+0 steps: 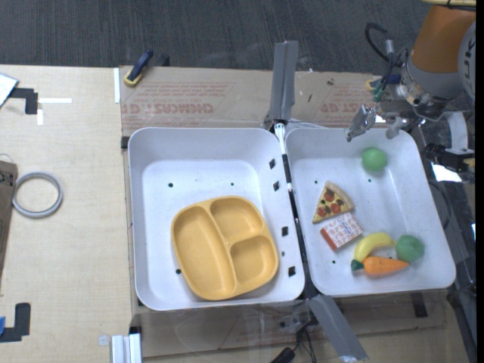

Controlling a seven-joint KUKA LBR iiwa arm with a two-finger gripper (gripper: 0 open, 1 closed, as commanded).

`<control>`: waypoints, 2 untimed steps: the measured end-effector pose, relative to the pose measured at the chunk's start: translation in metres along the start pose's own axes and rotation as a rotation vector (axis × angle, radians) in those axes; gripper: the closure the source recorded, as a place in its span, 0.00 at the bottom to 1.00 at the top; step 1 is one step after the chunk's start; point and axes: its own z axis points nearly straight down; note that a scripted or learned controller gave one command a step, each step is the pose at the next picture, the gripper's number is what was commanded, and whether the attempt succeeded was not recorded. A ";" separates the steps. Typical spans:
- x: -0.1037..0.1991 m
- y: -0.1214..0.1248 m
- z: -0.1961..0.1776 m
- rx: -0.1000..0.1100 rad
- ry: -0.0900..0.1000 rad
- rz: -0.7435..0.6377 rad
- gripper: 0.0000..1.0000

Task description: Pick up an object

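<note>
The right bin (431, 203) holds a small green ball (373, 159) near its back wall. A toy pizza slice (333, 201) and a red-and-white packet (341, 231) lie in the middle. At the front sit a banana (374, 243), a carrot (382, 266) and a green round fruit (410, 248). My gripper (376, 125) hangs over the bin's back rim, just behind the green ball. It is open, with nothing between its fingers.
The left bin (151, 165) carries a yellow divided plate (224, 246). A grey post (284, 82) stands behind the seam between the bins. A tape roll (35, 194) lies on the bench at far left, and a blue-and-yellow tool (138, 67) on the cardboard behind.
</note>
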 end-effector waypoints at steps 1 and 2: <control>0.023 -0.039 -0.066 0.000 0.000 -0.186 0.00; -0.035 -0.072 -0.153 -0.001 -0.001 -0.523 0.00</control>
